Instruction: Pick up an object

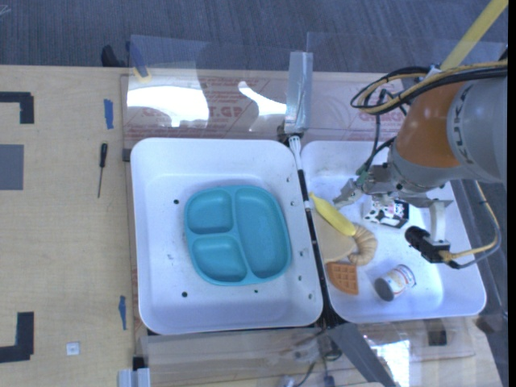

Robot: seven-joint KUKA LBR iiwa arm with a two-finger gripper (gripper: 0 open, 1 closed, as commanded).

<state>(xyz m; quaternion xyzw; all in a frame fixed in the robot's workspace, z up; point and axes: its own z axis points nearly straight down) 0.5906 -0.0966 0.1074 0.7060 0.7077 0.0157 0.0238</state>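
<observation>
Gripper [385, 210] low in right bin [463, 293]; grip state can't tell. Banana [334, 217] just left, croissant [363, 248], waffle [343, 277], can [395, 282] w/ unreadable label nearby. Left bin [153, 216]: teal tray [238, 234]. Wood bench [56, 240], grey carpet.

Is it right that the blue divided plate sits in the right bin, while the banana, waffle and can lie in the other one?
Not quite. The camera view shows the blue divided plate in the left bin; the banana, waffle and can lie in the right bin.

Bright, even overhead light; strong glare on the clear panel [189, 103] behind the bins, soft shadows, slightly soft focus maybe.
</observation>
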